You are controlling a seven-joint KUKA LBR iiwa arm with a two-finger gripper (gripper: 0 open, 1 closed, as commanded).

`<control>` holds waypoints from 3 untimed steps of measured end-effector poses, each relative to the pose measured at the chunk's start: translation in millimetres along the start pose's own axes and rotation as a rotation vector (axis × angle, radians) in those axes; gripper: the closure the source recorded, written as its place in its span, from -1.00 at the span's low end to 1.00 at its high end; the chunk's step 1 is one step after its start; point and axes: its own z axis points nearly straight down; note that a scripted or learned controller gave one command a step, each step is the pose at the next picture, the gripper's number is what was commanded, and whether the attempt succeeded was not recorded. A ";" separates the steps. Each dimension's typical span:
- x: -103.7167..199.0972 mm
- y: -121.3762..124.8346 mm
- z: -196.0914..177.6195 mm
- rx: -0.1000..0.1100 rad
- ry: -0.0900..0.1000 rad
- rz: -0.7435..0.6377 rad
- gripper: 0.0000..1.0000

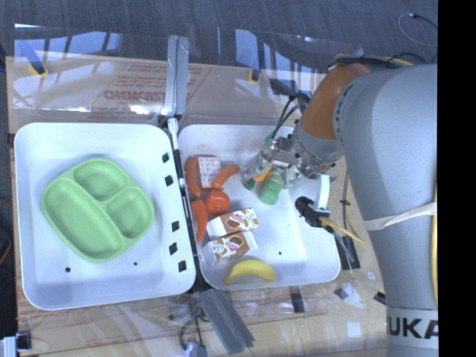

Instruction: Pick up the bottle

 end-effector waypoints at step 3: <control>-32.3 -93.2 0.7 0.002 0.001 -0.325 1.00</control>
